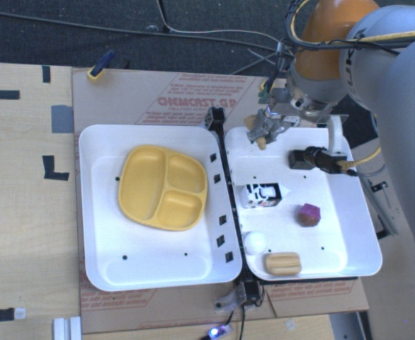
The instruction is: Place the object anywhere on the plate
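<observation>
Plate — yellow, with three compartments — lies in the left bin, nothing on it, so the task looks not yet done. Candidate things sit in the right bin: a black-and-white box near the divider, a purple lump to its right, a white ball and a tan bread-like block along the near edge. Which of these is meant I cannot tell.

Arm reaches in from the right, its end effector hanging over the far rim of the right bin, well apart from the plate. Something small and tan seems to sit at its tip — whether it is a gripped thing or part of the tool is too blurred to say, and I cannot tell how wide it stands. A black fitting lies beside it. Both bins rest on a brown board over the surface, probably to keep them in place.
</observation>
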